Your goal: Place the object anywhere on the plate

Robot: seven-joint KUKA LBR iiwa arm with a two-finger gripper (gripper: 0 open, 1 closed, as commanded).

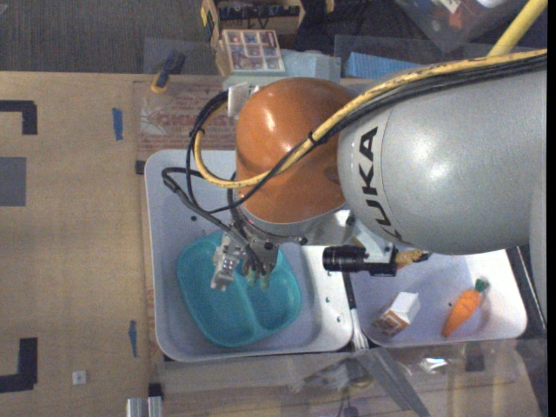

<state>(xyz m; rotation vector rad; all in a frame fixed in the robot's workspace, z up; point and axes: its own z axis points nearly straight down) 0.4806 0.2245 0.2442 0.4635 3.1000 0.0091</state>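
Seen from above at a slant, a wooden bench (69, 259) carries two shallow white bins side by side. A large grey arm (452, 155) with an orange band (287, 150) reaches in from the right and covers much of the left bin (161, 233). In that bin lies a teal plate (208, 315) with two sections. The gripper (241, 268) hangs directly over the plate, pointing down; whether its fingers are apart or together cannot be made out, nor whether anything is between them. In the right bin (512, 320), well apart from the plate, lie a toy carrot (462, 311) with a green top and, to its left, a small white and brown box (397, 313).
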